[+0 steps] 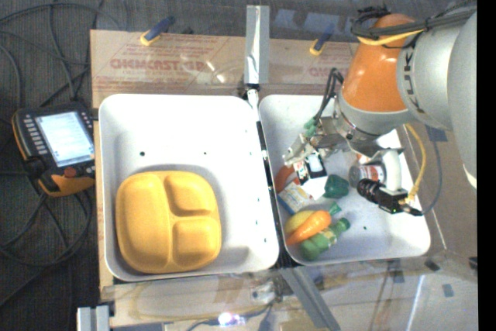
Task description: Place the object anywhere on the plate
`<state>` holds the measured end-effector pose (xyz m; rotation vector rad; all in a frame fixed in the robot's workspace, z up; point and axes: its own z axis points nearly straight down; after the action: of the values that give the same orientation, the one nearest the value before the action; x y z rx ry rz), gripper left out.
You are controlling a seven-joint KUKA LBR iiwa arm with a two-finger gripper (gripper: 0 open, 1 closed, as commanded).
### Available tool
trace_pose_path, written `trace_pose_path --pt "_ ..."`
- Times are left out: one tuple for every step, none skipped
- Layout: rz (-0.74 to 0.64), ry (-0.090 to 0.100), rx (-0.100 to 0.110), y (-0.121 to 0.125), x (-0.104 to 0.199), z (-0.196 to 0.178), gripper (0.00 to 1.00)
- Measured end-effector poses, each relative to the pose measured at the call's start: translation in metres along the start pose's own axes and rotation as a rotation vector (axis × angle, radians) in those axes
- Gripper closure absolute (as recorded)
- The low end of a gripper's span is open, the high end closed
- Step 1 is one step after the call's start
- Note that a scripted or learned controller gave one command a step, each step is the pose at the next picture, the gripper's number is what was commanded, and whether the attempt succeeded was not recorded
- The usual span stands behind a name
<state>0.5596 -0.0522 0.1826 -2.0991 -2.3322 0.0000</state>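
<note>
1. A yellow compartment plate [169,221] is seen in the left bin [116,116].
2. A toy carrot [308,225] and green toys [322,240] are heaped in the right bin [403,240].
3. The gripper [310,155] is lowered above the clutter; its state cannot be told.

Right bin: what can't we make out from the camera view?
- Tool: the wrist sits over it, so the view does not settle whether it grips anything.
- Right bin: the arm covers its upper right part.
- Items beside the carrot: piled together and small; the green pieces and the packet blur into each other.
- Plate: fully in view in the left bin.
</note>
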Motion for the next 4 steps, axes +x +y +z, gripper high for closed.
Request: trace_pose_path --pt "-0.241 -0.001 0.003 -0.072 0.051 0.001 1.00" --pt "-0.166 -0.002 0.003 -0.024 0.121 0.001 1.00" --pt "-0.430 -0.002 0.004 -0.056 0.204 0.002 1.00" --pt "-0.513 -0.006 0.000 -0.054 0.216 -0.119 1.00"
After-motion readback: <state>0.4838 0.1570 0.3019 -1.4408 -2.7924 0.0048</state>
